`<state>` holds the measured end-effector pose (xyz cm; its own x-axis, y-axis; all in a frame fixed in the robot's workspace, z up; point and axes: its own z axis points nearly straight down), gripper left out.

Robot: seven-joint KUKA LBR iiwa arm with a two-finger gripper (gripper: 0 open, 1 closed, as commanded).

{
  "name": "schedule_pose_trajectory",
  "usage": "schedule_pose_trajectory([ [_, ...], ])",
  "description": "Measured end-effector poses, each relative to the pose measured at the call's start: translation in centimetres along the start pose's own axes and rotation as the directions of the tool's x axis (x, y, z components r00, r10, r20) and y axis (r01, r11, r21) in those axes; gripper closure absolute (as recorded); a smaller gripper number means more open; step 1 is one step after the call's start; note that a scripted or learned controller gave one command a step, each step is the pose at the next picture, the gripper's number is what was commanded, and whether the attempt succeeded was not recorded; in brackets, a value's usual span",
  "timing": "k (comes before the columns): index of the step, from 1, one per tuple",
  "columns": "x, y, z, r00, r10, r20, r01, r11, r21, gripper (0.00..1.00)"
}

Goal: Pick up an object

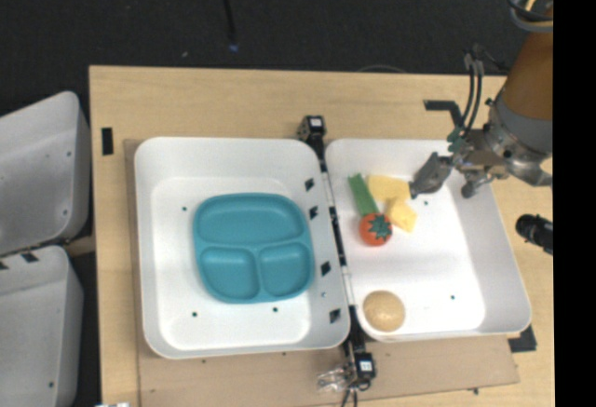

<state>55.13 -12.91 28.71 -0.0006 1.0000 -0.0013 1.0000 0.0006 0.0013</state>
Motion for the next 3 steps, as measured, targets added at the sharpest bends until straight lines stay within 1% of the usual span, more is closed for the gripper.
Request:
schedule_pose_trajectory([
  [1,0.5,0.0,6.2,1.0,0.003,-0.001,-0.003,1.0,0.006,0.0],
  [2,0.4,0.3,10.4,1.0,0.006,0.0,-0.006,1.0,0.004,0.0],
  [3,1.2,0.6,16.2,1.0,0.011,0.0,-0.011,1.0,0.005,0.0],
])
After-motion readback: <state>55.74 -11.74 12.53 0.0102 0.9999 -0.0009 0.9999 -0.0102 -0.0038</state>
